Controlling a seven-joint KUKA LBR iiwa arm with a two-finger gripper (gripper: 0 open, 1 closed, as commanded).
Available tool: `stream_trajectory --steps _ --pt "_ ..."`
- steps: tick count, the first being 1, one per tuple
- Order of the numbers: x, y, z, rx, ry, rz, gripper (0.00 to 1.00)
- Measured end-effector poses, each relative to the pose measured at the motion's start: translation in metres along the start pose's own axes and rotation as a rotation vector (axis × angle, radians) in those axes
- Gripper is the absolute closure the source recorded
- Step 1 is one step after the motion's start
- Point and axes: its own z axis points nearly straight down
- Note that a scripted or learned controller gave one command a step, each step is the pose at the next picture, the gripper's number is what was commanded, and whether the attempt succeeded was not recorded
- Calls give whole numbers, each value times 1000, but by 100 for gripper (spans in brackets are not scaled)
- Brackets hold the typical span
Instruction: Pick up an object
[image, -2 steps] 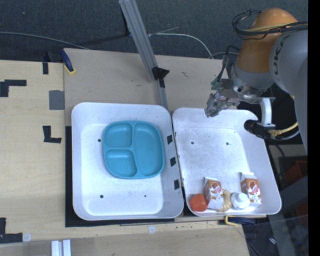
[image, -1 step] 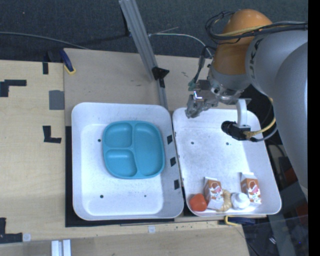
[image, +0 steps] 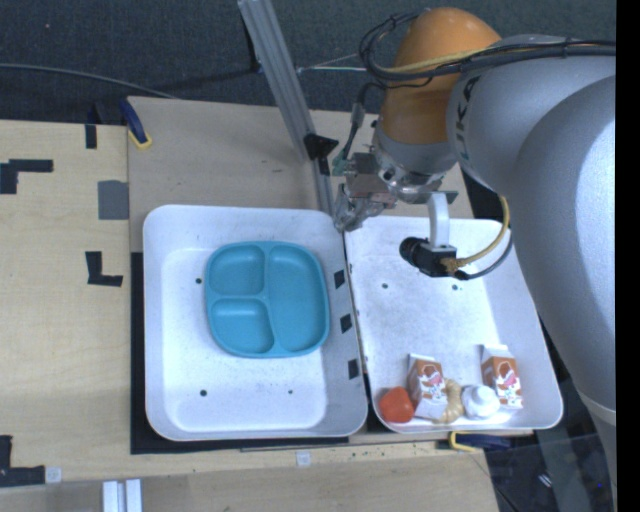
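We find the pickable things gathered at the near edge of the right bin (image: 400, 290): a red ball (image: 397, 405) toward its near-left corner, a small carton (image: 428, 385) touching it, a tan piece (image: 455, 400) just beside that, a white cap-like item (image: 482, 402), and a second carton (image: 501, 376) nearest the near-right corner. The left bin (image: 170, 300) bears a blue divided plate (image: 268, 300) around its middle.

In our judgement the cartons are light and fairly stiff, with flat faces that suit a pinch across the narrow sides; they lie crowded, so a neighbour may be dragged along. The ball looks smooth and likely to roll or slip; it would need to be taken squarely across its widest part. The plate is broad, rigid and thin-rimmed, a poor candidate.

The gripper (image: 345, 218) hangs at the far edge of the bins, over the wall between them, well apart from the cluster. We cannot tell how its jaws stand; we see nothing between them, and no object touches them.
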Motion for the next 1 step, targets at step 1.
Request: stream_trajectory --steps 1 --pt "61 -3 -6 0 0 0 100"
